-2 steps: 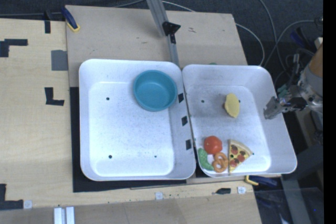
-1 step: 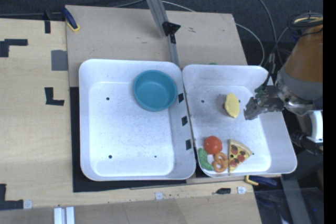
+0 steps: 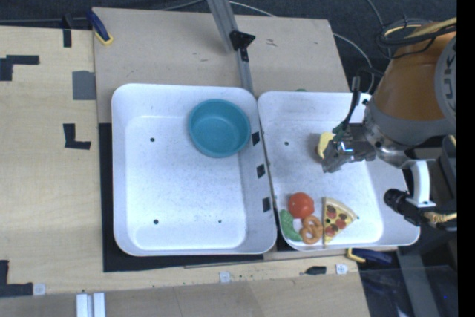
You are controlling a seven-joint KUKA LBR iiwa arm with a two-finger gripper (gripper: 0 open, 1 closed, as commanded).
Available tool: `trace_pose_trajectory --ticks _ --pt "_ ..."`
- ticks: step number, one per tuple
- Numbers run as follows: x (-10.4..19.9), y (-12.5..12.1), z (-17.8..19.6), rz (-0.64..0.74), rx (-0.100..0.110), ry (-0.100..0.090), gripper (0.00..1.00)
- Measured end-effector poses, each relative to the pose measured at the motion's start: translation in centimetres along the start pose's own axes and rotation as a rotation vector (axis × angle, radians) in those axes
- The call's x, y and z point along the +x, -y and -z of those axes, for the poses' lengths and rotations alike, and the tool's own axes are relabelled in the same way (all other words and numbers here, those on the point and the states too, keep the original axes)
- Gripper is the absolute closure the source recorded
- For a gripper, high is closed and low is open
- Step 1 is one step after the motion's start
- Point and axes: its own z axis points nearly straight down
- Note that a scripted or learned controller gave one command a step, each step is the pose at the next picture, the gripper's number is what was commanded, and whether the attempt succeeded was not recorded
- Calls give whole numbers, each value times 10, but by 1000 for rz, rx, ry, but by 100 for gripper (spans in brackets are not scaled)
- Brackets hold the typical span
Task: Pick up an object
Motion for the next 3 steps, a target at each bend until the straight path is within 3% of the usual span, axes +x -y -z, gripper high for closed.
trace_pose_trajectory --ticks 1,3 --pt "58 -4 3 0 1 0 100" --pt "166 14 -6 0 2 1 100"
